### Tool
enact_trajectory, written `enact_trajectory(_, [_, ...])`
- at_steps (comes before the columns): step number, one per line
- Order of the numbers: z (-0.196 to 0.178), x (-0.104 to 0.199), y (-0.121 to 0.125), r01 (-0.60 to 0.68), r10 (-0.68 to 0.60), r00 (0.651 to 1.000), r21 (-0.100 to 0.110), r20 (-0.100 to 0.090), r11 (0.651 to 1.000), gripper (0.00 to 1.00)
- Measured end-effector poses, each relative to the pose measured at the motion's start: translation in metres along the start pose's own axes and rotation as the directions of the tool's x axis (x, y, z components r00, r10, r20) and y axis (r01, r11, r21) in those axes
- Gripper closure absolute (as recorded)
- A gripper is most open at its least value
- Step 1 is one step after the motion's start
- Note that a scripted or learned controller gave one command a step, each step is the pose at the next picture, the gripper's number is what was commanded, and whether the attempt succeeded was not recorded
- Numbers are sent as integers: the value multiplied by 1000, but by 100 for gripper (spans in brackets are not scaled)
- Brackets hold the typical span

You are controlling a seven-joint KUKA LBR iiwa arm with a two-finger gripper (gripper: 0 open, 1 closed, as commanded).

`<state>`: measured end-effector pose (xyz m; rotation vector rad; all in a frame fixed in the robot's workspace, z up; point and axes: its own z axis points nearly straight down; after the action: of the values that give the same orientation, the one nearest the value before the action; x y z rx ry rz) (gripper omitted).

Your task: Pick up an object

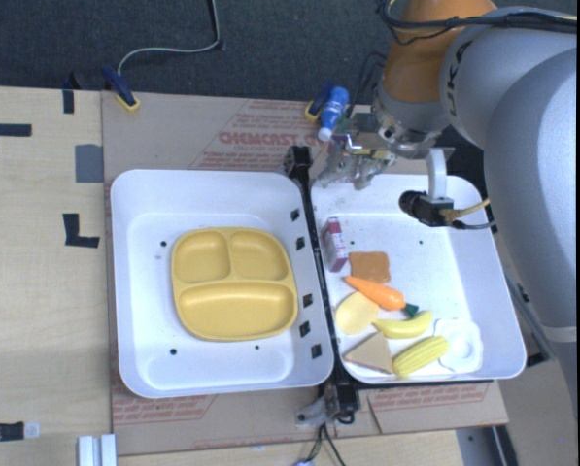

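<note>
The gripper [359, 163] is seen at the far edge of the right bin [484, 260], its opening and any hold not discernible, while the carrot [374, 292], lying slantwise, is placed well nearer the camera.

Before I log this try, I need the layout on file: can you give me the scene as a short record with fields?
left bin: holds a yellow divided plate
right bin: toy food gathered at its near left part
food items: carrot, banana, corn cob, brown square, sandwich wedge, pale yellow piece, small dark red packet
arm: reaches in from the right
hand: above the far left corner of the right bin, apart from the food
</note>
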<state>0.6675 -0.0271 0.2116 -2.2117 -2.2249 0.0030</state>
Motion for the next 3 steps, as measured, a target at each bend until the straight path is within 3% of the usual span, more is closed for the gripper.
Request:
enact_trajectory(2, [-18,1,0,2,-2,1000,2,-1,1000,100])
enact_trajectory(3, [-27,34,-58,-4,4,1000,-4,1,1000,100])
